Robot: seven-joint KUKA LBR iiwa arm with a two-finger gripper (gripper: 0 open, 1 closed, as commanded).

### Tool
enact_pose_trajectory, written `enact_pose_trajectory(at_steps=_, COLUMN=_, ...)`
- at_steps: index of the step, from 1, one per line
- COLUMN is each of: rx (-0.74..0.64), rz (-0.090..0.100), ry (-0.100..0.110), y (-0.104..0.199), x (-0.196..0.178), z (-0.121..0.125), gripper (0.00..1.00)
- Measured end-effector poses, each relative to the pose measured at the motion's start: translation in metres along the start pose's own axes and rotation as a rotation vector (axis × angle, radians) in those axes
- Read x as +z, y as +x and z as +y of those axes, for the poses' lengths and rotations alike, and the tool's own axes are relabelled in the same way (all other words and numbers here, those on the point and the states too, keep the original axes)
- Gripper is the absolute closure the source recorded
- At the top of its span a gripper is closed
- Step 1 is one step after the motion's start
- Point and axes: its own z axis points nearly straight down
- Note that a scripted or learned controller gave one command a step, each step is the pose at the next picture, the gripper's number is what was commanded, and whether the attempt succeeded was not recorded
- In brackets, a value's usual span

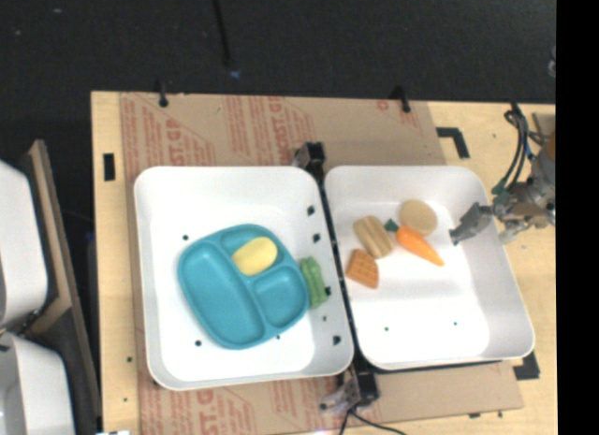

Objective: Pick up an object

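Near the tabletop's right edge, the end effector [471, 223] (finger state unclear) hovers beside the toy carrot [420, 246].

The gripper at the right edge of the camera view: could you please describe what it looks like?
The gripper is a small grey metallic assembly with a dark grey part slanting over the right bin. Thin dark and greenish cables loop above it. Finer detail is too blurred to tell.

bench [281, 124] (cardboard-covered) | black cable [220, 21] across dark floor | white boxes [19, 246] at left edge
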Motion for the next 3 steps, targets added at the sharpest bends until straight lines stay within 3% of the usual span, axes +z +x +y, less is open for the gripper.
enact_pose_trajectory(at_steps=1, rx=-0.001, rz=-0.001, ry=-0.005, y=0.0, x=-0.002, z=0.001, gripper=0.0)
enact_pose_trajectory(at_steps=3, rx=-0.001, rz=0.0, ry=0.001, y=-0.004, x=0.101, z=0.01, gripper=0.0)
